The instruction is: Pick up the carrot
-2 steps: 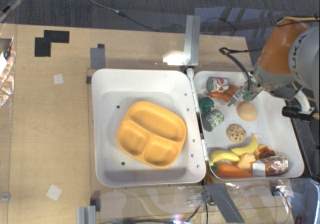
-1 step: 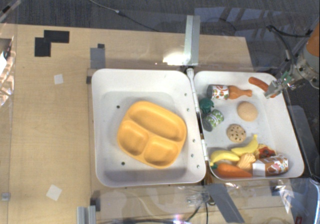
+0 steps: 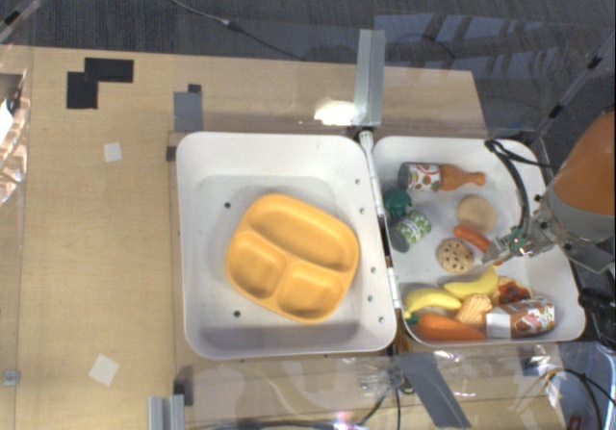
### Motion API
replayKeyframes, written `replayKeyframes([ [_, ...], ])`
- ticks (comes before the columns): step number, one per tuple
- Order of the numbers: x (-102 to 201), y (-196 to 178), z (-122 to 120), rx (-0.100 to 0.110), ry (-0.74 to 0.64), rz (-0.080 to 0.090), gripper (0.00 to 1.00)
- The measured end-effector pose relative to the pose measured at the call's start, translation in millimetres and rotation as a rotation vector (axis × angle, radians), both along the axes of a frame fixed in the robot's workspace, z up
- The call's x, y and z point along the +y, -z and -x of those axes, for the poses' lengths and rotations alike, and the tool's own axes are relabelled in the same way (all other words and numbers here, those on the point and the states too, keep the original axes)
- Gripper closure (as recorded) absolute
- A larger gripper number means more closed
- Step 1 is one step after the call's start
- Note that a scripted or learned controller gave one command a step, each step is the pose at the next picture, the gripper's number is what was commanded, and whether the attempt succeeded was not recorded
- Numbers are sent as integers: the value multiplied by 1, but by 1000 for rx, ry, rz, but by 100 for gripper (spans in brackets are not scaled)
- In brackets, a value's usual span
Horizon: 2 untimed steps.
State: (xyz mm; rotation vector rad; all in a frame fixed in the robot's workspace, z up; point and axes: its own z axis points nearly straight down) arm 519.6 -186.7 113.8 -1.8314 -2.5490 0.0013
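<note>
The carrot, orange and long, lies along the front wall of the right bin, below a banana. My gripper hangs low over the middle of that bin, reaching in from the right under the grey and orange wrist. Its tip is next to a small orange-red piece and a cookie, well behind and to the right of the carrot. Nothing visible is held in it.
The right bin is crowded: a drumstick with a small can, a green can, a beige ball, and a lying can beside the carrot. The left bin holds a yellow divided plate.
</note>
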Motion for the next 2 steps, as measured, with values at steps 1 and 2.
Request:
replayKeyframes([
  [1, -6, -82, 31, -12, 188, 3, 100],
  [2, 39, -16, 32, -3, 182, 0, 100],
])
